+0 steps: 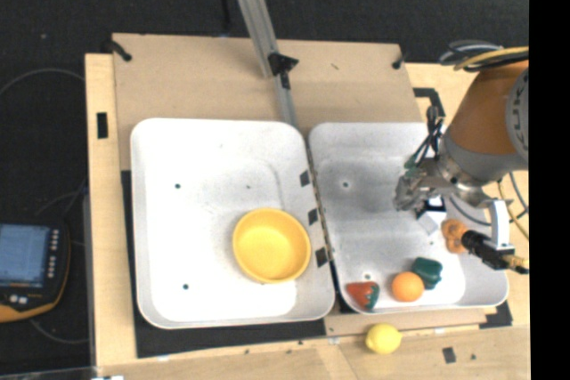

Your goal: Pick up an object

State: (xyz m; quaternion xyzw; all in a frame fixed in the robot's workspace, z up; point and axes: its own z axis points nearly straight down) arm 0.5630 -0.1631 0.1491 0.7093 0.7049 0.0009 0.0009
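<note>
From my console I see the left bin (pixel 178 165) carrying a yellow bowl (pixel 271 245) near its front right corner. The right bin (pixel 356 165) has the arm (pixel 485 125) reaching in from the right, its gripper (pixel 411 196) low over the bin's middle right; the jaws are too dark and small for me to tell how they stand. Along that bin's front edge lie an orange ball (pixel 408 287), a dark green piece (pixel 428 270) just beside it, and what looks like a red strawberry (pixel 362 294). A yellow lemon (pixel 383 338) sits on the bench outside.
</note>
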